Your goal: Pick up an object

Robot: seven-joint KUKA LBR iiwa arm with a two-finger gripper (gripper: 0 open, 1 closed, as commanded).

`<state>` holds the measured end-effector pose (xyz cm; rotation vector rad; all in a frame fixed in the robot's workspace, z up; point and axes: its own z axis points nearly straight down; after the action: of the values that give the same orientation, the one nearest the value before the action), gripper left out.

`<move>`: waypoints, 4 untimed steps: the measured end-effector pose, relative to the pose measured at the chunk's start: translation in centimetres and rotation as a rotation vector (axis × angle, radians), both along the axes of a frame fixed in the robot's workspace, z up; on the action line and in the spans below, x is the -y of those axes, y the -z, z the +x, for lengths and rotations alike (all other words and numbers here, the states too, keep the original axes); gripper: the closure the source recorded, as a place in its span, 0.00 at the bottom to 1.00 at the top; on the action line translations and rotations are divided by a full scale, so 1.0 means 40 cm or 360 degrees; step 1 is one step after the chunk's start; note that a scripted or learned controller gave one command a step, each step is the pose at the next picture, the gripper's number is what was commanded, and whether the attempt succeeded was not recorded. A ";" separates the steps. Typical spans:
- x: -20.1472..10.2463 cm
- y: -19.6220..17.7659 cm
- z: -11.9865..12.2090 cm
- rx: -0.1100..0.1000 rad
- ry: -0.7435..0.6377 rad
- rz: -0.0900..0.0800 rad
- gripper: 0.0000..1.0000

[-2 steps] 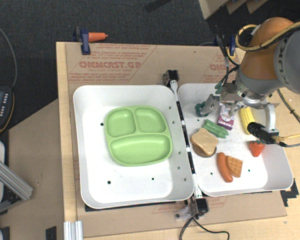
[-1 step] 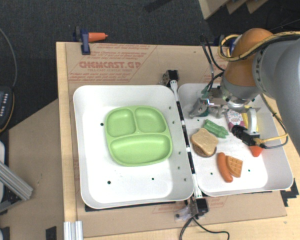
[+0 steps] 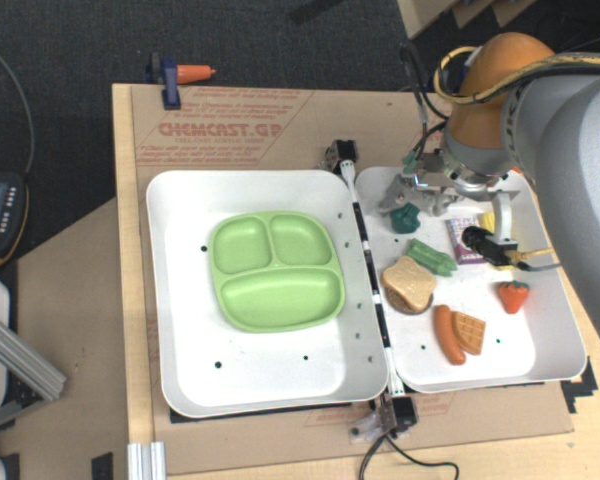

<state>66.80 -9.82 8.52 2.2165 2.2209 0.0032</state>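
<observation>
My gripper (image 3: 413, 196) hangs low over the back left corner of the right bin (image 3: 550, 353). A small dark teal object (image 3: 406, 217) lies right under it, touching or nearly touching its tip; I cannot see whether it is gripped. In front of it lie a green pickle-shaped piece (image 3: 432, 259), a slice of toy bread (image 3: 409, 286), an orange sausage (image 3: 448, 334), a waffle piece (image 3: 469, 330), and a red strawberry (image 3: 514, 296). A purple and white card (image 3: 464, 244) lies just right of the gripper.
The left bin (image 3: 180, 348) holds a green divided plate (image 3: 276, 271) in its middle. The grey arm (image 3: 570, 128) with its orange band covers the back right of the right bin. A blue and orange tool (image 3: 178, 74) lies on the cardboard behind the bins.
</observation>
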 end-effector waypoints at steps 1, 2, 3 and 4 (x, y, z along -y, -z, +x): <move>-0.001 -0.028 0.000 0.0002 0.0000 0.0000 1.00; -0.001 -0.026 -0.001 0.0000 -0.0001 0.0000 0.00; 0.152 -0.235 0.000 0.0011 0.0010 -0.0007 0.00; 0.209 -0.054 -0.141 -0.0023 0.0010 0.0004 0.00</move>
<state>61.14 -18.20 10.66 2.2318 2.2223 -0.0098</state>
